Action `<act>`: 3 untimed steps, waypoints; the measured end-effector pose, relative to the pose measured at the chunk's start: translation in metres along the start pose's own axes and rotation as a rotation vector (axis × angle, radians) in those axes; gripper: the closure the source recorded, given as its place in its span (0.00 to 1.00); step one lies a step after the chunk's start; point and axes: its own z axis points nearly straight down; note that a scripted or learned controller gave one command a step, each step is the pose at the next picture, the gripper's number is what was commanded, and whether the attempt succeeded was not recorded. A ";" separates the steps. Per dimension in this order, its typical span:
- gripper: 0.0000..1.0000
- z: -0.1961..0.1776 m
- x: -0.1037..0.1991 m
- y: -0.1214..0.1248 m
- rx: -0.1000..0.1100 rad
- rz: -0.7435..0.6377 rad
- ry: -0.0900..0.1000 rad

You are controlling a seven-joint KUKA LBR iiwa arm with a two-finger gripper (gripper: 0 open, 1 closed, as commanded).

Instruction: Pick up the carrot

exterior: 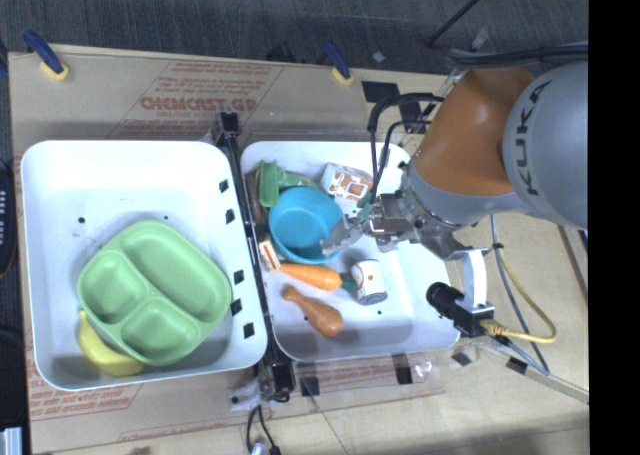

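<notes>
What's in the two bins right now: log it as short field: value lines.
target: carrot, lying in right bin
gripper: above blue bowl's right edge, not on carrot
near carrot: drumstick below, small can to its right
also in right bin: green cup, small carton
left bin: green divided plate over a yellow item

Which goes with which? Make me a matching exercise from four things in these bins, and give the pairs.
Things:
1. carrot
2. divided plate
3. blue bowl
4. chicken drumstick

Places:
A. left bin, over a yellow thing
B. right bin, nearest its front edge
C. right bin, just behind the carrot
D. right bin, between bowl and drumstick

Pairs: 1-D, 2-A, 3-C, 4-B
</notes>
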 end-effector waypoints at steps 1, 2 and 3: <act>0.00 0.147 0.011 -0.004 -0.002 0.051 -0.001; 1.00 0.138 0.010 -0.005 0.006 0.040 -0.001; 1.00 0.044 0.072 0.017 -0.005 0.171 -0.001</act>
